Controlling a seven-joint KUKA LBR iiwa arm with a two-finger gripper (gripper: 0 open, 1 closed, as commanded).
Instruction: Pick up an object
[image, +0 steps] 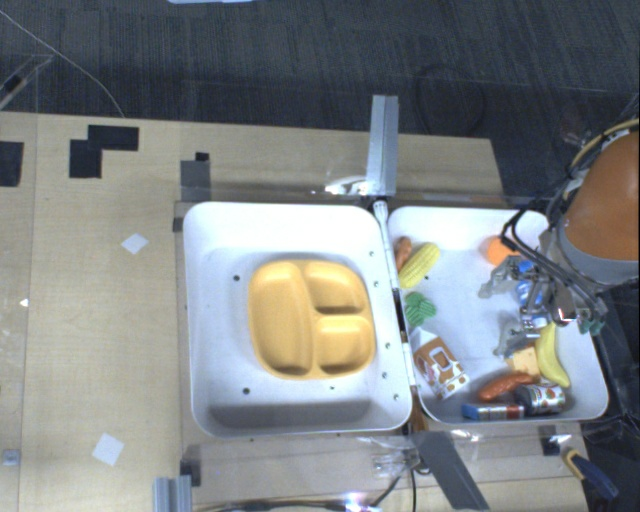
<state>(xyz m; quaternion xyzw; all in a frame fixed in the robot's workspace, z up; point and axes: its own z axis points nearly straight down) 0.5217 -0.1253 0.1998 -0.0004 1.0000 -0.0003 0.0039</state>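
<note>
Fingers: the gripper (528, 318) hangs low in the right bin (455, 228), its metal fingers (512, 342) pointing down and toward the bin's left. They appear spread part way, with nothing visibly between them (the tips are small and cluttered, so the exact gap is uncertain).

Nearest object: a yellow banana (551, 354) lies just beside the fingers, on their right, and is the likeliest target.

Other objects, right bin: a sausage (505, 383) and a dark can (533, 400) lie just below the banana along the near wall; an orange-and-white box (441, 365) sits toward the bin's left; a green leafy piece (419, 309) and a corn cob (418, 262) lie along the dividing wall; an orange ball (497, 250) rests near the far wall.

Left bin: the left bin (210, 300) carries a yellow divided tray (307, 317) at its middle.

Step in hand: approach to a grasp, judged from the low pose over the cluster; no lift is under way.

Next move: centre the fingers across the banana's narrow width, lower to the bin floor, close, then raise straight up.

Edges: the banana lies close to the right wall and the near corner, so a finger on that side has little room (risk of striking the wall or nudging the can).

Open room: the middle of the right bin floor is bare, giving the arm (605, 215) free travel toward the left.

Counter: the counter (90, 300) around both bins bears a few small marks.
</note>
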